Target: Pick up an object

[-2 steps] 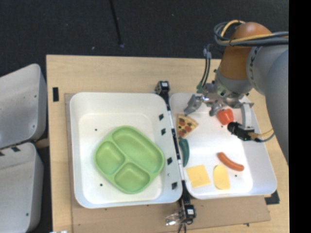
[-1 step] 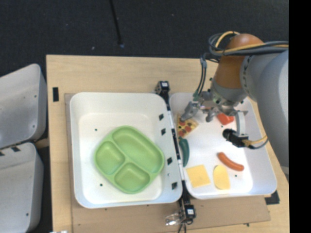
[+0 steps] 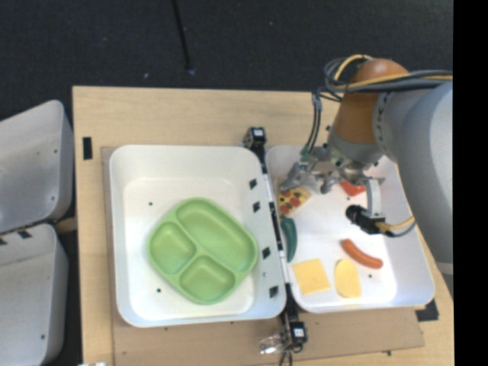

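Observation:
My gripper [image 3: 309,182] hangs over the back left part of the right bin [image 3: 404,280], below the orange wrist band. Its two fingers stand spread apart, open, with nothing between them. A toy pizza slice [image 3: 293,200] lies just below the left fingertip, against the bin's left wall. A small red piece [image 3: 353,188] shows to the right of the gripper, partly hidden by it. Farther forward lie a green pepper [image 3: 289,235], a red sausage [image 3: 361,253], a yellow cheese square [image 3: 311,276] and a yellow oval piece [image 3: 348,278].
The left bin [image 3: 130,204] holds a green divided plate [image 3: 201,249]. A black cable [image 3: 374,221] loops from the wrist over the right bin's right side. The grey arm covers that bin's back right corner. The wooden bench edge [image 3: 191,96] runs behind both bins.

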